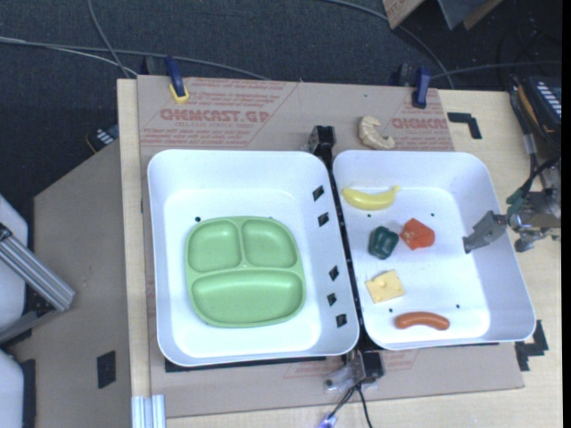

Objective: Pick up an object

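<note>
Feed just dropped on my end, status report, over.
Gripper at right bin's right edge, nothing visibly held. Banana, pepper, cheese, sausage untouched. Path unobstructed.

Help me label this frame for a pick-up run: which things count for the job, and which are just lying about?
For the job:
yellow toy banana
dark green toy pepper
red toy block
yellow cheese wedge
orange-red toy sausage
gripper

Lying about:
green divided plastic plate
beige curled piece on the bench

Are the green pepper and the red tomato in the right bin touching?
Apart. The camera view shows a strip of white bin floor between the green pepper and the red tomato in the right bin.
</note>
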### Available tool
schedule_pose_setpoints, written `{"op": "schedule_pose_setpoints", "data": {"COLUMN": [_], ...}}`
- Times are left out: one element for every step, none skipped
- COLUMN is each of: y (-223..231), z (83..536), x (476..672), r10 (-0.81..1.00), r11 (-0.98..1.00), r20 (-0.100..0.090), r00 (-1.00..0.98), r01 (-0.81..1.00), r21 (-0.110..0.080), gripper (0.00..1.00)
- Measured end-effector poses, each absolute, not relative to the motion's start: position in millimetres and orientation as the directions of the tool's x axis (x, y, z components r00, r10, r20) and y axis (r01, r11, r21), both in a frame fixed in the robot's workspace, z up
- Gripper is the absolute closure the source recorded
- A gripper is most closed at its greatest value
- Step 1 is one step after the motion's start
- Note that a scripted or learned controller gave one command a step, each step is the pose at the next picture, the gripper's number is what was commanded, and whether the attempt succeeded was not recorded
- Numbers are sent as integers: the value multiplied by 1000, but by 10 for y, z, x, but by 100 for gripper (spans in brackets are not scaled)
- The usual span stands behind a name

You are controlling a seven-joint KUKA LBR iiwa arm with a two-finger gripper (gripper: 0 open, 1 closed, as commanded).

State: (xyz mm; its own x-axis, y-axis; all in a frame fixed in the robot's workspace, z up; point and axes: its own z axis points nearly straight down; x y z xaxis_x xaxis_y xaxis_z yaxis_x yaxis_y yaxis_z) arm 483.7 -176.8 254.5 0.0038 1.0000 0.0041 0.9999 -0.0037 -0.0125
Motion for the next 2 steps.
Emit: {"op": "schedule_pose_setpoints", "data": {"y": [-1765, -1790], "z": [2601, 2180], "x": [4860, 4846], "r10": [1000, 1000], "r11": [0, -1], "r20": [1, 3], "r00": [0, 1], "r01": [1000, 1000], "r21": [-1, -5], "gripper": [0, 0]}}
